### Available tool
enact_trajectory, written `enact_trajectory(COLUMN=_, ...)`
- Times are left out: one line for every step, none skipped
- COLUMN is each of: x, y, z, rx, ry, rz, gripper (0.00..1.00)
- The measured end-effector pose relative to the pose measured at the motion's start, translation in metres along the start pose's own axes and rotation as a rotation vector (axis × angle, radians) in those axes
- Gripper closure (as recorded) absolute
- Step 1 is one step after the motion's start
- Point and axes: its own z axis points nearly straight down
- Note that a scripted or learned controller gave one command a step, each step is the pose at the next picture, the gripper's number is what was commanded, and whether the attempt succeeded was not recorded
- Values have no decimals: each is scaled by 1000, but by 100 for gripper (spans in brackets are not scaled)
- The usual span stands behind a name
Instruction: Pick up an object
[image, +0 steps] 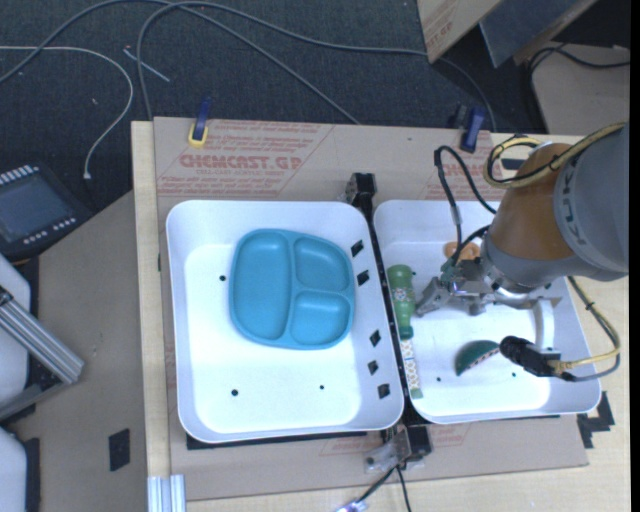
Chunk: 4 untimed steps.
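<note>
Two white bins are sitting side by side on the bench (250, 150). The right bin (480, 400) is lying under the end effector (455, 295), while the left bin (200, 400) is lying well to its left. Black clips (362, 188) are joining the bins just left of the end effector. Loose cables (100, 60) (thin, pale) are trailing over the dark floor (300, 50), far off up-left.
</note>
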Motion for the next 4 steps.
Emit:
enact_trajectory(x=0, y=1, z=-13, rx=-5, ry=0, rz=-1, gripper=100)
enact_trajectory(x=5, y=2, z=-77, rx=-10, ry=-2, rz=-3, gripper=100)
enact_trajectory(x=7, y=-2, z=-122, rx=-9, ry=-2, rz=-2, gripper=100)
enact_trajectory(x=1, y=-9, z=-174, rx=-11, ry=-3, rz=-2, gripper=100)
